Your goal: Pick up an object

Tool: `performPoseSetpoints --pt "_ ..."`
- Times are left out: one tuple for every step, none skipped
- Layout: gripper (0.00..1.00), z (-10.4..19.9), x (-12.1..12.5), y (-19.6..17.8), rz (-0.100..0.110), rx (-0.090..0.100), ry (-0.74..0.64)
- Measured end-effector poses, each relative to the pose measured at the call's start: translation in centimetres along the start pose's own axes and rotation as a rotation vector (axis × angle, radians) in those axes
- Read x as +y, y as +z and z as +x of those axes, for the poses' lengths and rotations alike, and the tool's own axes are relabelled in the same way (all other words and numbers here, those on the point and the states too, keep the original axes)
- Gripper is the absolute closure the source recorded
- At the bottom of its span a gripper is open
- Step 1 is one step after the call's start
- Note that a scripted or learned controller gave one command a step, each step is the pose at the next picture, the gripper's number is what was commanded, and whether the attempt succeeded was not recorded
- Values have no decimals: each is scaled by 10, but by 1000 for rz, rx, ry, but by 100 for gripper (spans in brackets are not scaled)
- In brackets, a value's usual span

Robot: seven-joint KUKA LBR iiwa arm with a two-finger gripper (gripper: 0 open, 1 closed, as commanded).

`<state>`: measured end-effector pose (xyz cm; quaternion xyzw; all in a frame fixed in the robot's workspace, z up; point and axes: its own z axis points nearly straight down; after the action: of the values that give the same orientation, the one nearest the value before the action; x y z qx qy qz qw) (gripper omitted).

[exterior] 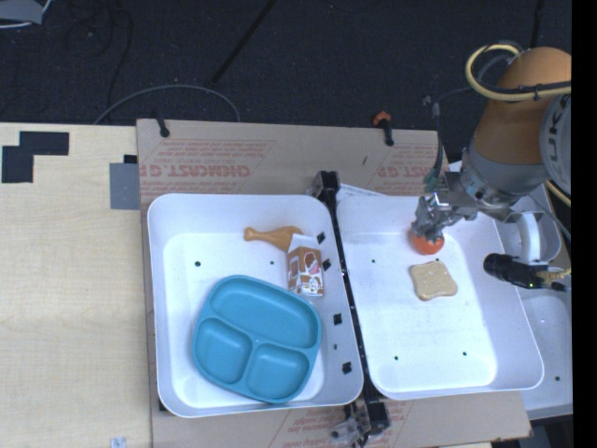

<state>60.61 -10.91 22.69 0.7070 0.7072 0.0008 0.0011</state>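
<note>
The metal claw (pixel 431 220) sits directly over a small round orange-red object (pixel 428 243) in the right bin (pixel 522 362) (whether it grips it, I cannot tell). A flat tan toast slice (pixel 433 280) lies just beside.

Cardboard sheet (pixel 280 161) under bins; black cables (pixel 242 35) on dark floor.

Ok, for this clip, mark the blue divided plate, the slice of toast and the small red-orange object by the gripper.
blue divided plate (pixel 254 338), camera view, on the ridge between its compartments.
slice of toast (pixel 434 280), camera view, middle of its top face.
small red-orange object (pixel 428 244), camera view, its visible lower part.
</note>
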Motion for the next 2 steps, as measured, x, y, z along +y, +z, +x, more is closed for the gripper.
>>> performPoseSetpoints --pt "100 41 -7 -3 6 2 -2" --pt "100 94 -14 9 7 3 -4"
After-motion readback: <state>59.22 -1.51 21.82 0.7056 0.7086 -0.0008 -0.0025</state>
